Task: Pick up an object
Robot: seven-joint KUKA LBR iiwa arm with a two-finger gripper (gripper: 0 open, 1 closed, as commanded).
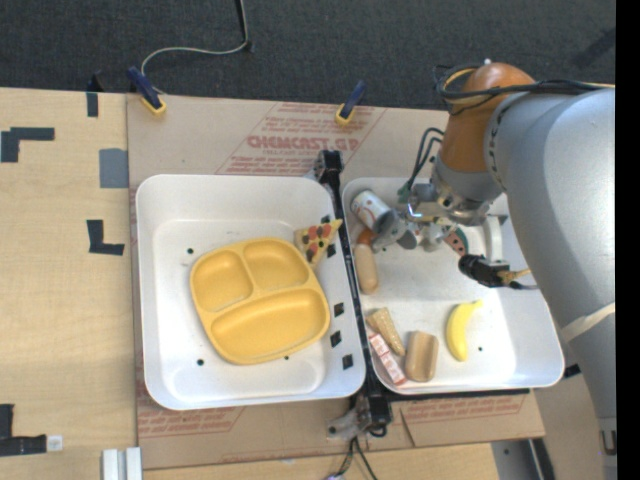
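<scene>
Gripper [418,226] low in the right white bin [520,363], nothing lifted yet.
I cannot tell how the jaws stand; a small silver can [371,209] lies just beside them, so grasping and lifting are left.

Dark carpet [300,18] beyond a wooden bench [60,268] (cardboard-topped [250,138]).

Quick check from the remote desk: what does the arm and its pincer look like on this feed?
The arm is a thick, rounded grey body with an orange band above the wrist. Thin dark cables loop beside the band. The pincer is a small cluster of metal and black parts over the right bin.
</scene>
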